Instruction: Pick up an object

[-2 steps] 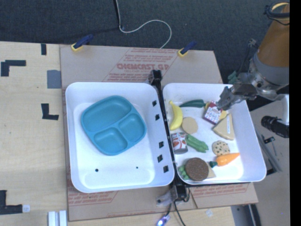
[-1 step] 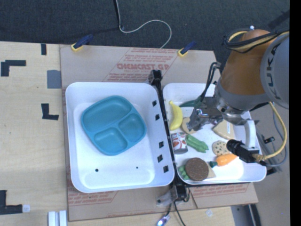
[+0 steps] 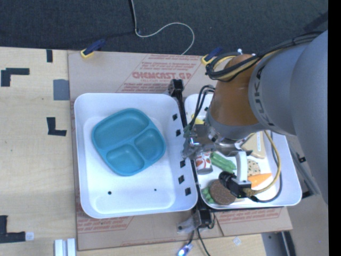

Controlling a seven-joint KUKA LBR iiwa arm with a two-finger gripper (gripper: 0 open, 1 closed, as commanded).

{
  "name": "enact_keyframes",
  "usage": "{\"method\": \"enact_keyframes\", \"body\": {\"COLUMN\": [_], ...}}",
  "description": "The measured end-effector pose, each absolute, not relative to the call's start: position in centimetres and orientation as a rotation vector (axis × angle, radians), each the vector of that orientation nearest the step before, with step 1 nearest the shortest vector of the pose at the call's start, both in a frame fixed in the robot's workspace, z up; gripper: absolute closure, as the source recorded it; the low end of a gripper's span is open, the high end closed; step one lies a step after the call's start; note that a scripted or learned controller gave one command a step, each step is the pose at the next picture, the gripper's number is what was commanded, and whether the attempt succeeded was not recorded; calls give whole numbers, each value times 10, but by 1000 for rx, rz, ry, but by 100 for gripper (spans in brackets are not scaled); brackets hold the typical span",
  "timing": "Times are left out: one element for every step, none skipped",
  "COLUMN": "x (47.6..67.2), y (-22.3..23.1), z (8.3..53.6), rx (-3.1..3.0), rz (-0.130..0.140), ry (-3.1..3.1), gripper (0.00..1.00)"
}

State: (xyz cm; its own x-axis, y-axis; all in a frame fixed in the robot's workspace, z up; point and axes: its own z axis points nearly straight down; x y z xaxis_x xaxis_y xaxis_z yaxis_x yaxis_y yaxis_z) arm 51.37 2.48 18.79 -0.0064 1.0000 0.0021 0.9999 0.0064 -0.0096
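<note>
Gripper (image 3: 196,145) is low over the left edge of the right bin (image 3: 290,196), lower right of frame; can't tell its grip state or any hold. Beside it: red-white can (image 3: 203,163), green piece (image 3: 222,161), brown round item (image 3: 221,193), orange piece (image 3: 259,180). Left bin (image 3: 88,108) holds a blue divided plate (image 3: 128,141).

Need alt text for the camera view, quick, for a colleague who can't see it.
The grey and orange arm reaches down into the right bin, over a clutter of small items. The left bin holds a blue divided plate.
</note>
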Motion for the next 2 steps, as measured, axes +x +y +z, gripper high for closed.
{"method": "enact_keyframes", "body": {"x": [484, 491], "y": [10, 49], "z": [323, 239], "rx": [-2225, -2213], "rz": [-14, 12], "ry": [-2228, -2220], "gripper": [100, 100]}}
